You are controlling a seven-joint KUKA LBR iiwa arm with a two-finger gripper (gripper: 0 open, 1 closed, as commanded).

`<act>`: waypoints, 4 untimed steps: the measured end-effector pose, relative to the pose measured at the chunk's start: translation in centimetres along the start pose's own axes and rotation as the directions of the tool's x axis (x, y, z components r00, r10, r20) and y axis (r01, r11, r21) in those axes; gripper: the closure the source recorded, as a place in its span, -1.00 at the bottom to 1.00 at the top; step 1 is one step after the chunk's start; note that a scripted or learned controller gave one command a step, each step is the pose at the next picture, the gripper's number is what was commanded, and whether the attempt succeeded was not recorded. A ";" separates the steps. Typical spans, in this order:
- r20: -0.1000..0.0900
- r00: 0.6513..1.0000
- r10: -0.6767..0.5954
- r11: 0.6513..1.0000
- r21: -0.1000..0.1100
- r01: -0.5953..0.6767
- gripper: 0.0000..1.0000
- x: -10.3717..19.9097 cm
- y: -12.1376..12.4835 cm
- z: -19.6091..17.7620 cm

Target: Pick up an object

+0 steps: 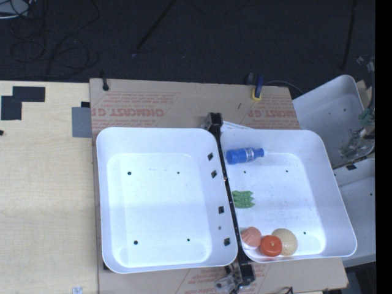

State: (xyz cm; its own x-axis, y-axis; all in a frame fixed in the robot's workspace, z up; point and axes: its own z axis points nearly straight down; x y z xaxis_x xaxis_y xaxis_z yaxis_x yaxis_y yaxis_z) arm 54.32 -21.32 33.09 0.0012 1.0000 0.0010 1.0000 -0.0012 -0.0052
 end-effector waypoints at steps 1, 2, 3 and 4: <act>0.002 1.000 0.001 1.000 -0.007 -0.001 1.00 -0.1 -1.4 -3.4; 0.000 1.000 0.000 1.000 0.001 0.000 1.00 0.0 -4.0 1.0; 0.002 1.000 0.002 1.000 -0.006 -0.002 1.00 -0.1 -5.5 -2.1; -0.001 1.000 0.000 1.000 0.000 0.000 1.00 0.0 -6.8 1.5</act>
State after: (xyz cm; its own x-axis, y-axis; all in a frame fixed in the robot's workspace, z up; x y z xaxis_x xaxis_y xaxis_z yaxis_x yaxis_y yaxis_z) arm 47.51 -21.31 31.62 0.0012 1.0000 0.0017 1.0000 -0.0012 -0.0055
